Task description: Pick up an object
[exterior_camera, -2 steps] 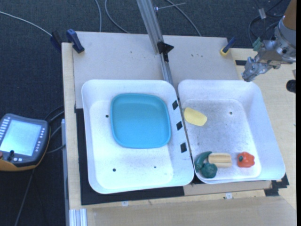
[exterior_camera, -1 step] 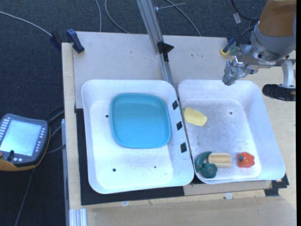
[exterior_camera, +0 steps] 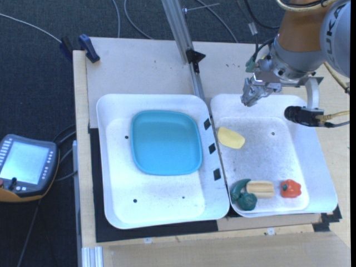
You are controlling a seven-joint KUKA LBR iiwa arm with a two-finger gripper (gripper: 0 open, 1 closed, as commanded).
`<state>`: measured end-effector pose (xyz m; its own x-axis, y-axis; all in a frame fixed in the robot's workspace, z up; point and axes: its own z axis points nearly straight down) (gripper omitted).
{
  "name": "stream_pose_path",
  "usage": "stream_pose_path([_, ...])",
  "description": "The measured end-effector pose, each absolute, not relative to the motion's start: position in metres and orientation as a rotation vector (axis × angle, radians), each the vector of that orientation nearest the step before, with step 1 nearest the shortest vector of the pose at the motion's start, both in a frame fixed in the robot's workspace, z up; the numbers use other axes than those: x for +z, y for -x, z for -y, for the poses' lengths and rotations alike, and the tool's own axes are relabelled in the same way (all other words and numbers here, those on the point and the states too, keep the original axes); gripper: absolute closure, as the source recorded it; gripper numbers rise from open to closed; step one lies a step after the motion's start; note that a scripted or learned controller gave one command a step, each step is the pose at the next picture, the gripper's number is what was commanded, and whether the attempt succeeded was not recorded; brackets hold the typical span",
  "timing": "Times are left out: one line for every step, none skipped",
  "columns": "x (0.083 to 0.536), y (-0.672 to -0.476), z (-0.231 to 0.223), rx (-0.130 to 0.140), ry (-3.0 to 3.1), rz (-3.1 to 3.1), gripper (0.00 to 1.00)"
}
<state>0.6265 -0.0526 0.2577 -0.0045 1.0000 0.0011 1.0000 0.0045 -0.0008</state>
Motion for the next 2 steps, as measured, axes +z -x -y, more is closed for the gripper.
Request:
stream_pose_path([0.243, -0.626, -0.001, -0.001, 2.215, 2.226, 1.0])
stream_pose_path([0.251, -0.615, -0.053, -0.002, 2.216, 2.227, 1.0])
